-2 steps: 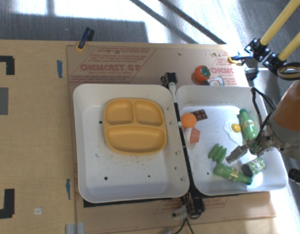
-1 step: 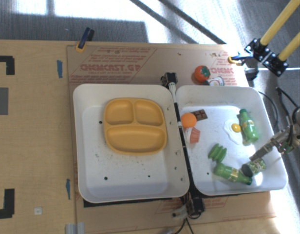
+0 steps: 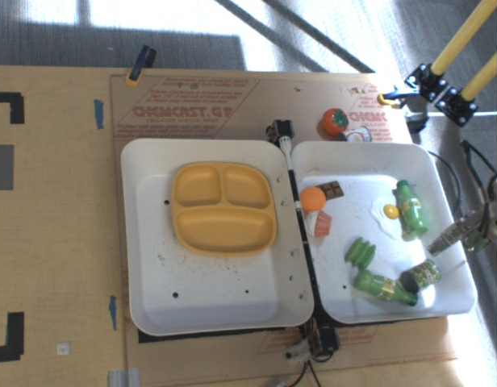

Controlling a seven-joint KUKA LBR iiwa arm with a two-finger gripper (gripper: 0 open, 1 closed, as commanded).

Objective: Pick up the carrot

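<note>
On the cardboard-covered desk (image 3: 55, 216), the small orange carrot (image 3: 314, 201) is lying against the right white bin's (image 3: 454, 293) left wall; I'm holding my claw (image 3: 466, 236) far right of it, grip indiscernible.

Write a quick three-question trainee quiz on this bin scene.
1. True or false: the yellow divided plate lies in the right bin.
2. The tomato sits: A) in the left bin, B) on the cardboard behind the bins, C) on the plate.
3. Fill in: the fried egg lies right beside an upright-looking green ____.

Key: 1 false; 2 B; 3 bottle.
</note>
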